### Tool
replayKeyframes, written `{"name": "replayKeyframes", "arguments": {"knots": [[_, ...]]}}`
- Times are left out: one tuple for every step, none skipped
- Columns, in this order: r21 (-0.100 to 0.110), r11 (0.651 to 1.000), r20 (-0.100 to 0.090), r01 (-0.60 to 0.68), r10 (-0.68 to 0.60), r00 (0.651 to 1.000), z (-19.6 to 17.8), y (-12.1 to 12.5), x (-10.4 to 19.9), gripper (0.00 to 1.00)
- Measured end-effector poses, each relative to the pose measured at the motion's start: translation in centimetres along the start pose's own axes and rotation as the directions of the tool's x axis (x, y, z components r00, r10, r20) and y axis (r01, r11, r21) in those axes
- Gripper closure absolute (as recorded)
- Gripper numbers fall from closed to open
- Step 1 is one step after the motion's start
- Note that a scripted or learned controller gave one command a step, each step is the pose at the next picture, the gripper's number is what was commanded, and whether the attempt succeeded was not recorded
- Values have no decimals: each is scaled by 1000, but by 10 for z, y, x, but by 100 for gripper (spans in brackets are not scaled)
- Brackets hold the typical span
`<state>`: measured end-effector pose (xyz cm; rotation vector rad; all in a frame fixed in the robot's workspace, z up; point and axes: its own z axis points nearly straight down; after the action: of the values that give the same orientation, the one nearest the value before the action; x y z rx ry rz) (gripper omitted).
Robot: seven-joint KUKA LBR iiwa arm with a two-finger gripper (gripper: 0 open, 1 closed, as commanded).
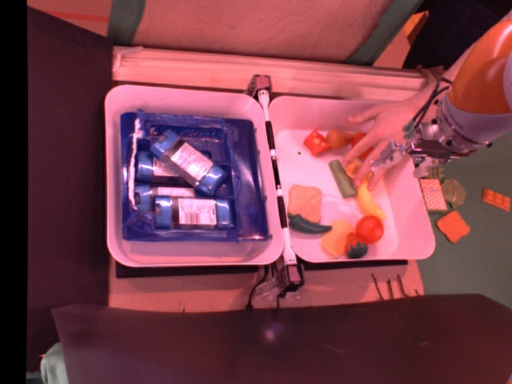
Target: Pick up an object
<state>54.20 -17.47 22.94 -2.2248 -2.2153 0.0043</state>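
Observation:
The right bin (400, 242) holds toy food. There is a red piece (316, 142), an orange piece (337, 138), a green cucumber (342, 178), a yellow banana (369, 201), a brown cracker (305, 202), a dark green pepper (309, 225), a yellow wedge (337, 238), a red tomato (369, 229) and a small dark item (357, 250). My gripper (394, 154) hangs over the bin's right half, just above and right of the banana. A pale hand-like shape (386, 125) overlaps it and hides its tips.
The left bin (116, 174) carries a blue tray (240, 206) with several blue bottles (190, 160). A white rail (272, 154) divides the bins. Loose toy pieces (453, 226) lie outside, right of the right bin. The arm's orange band (484, 66) crosses the upper right.

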Motion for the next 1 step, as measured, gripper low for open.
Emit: {"name": "replayKeyframes", "arguments": {"knots": [[0, 1000, 0, -1, 1, 1000, 49, -1, -11, 0]]}}
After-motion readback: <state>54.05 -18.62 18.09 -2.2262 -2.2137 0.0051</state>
